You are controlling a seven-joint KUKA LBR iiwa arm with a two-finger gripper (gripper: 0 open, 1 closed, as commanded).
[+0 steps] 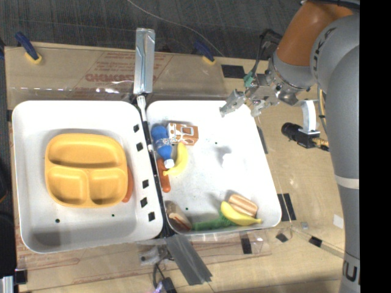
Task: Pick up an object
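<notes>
Overhead, the gripper [235, 104] hangs at the right bin's [259, 182] two o'clock rim with nothing between its fingers; whether they are spread or pressed together cannot be told. Toward five o'clock in that bin lies a yellow banana [239, 215], curved, its long axis running from ten to four o'clock, the slim tip pointing to four. A hot dog [243, 203] touches it on the twelve o'clock side. The left bin [24, 163] holds a yellow divided tray [87, 168].
</notes>
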